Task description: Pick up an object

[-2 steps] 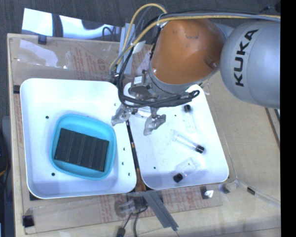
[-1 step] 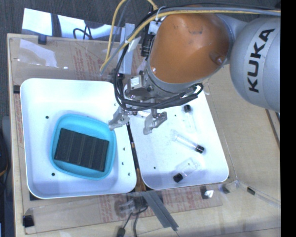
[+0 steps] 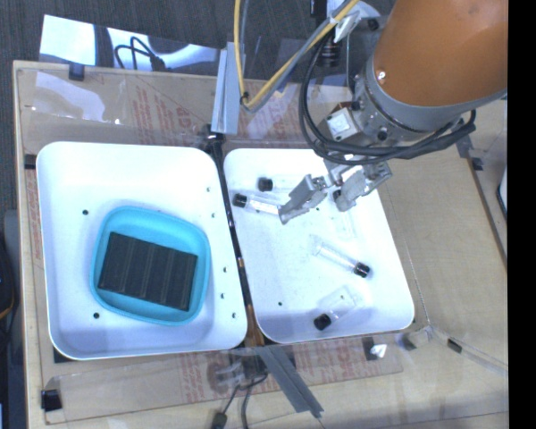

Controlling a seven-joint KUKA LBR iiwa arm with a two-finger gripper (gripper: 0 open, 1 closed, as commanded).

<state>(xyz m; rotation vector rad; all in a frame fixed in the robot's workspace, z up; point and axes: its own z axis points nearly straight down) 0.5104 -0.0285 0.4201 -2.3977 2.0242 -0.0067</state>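
Observation:
My gripper (image 3: pixel 326 196) hangs over the upper middle of the right bin (image 3: pixel 389 266), fingers spread apart with nothing between them. Several small clear tubes with black caps lie in that bin: one (image 3: pixel 255 204) just left of the gripper, one (image 3: pixel 341 259) below it, and one (image 3: pixel 335 309) near the front edge. A small black cap (image 3: pixel 265 184) sits near the bin's back left. The left bin (image 3: pixel 62 177) holds a blue tray (image 3: pixel 152 266) with a dark ribbed block (image 3: pixel 150 267) in it.
The arm's orange band and grey wrist (image 3: pixel 429 52) loom over the right bin's back right corner, with yellow and black cables (image 3: pixel 277 79) looping behind. A metal divider (image 3: pixel 221 88) runs behind the bins. Bench surface lies to the right.

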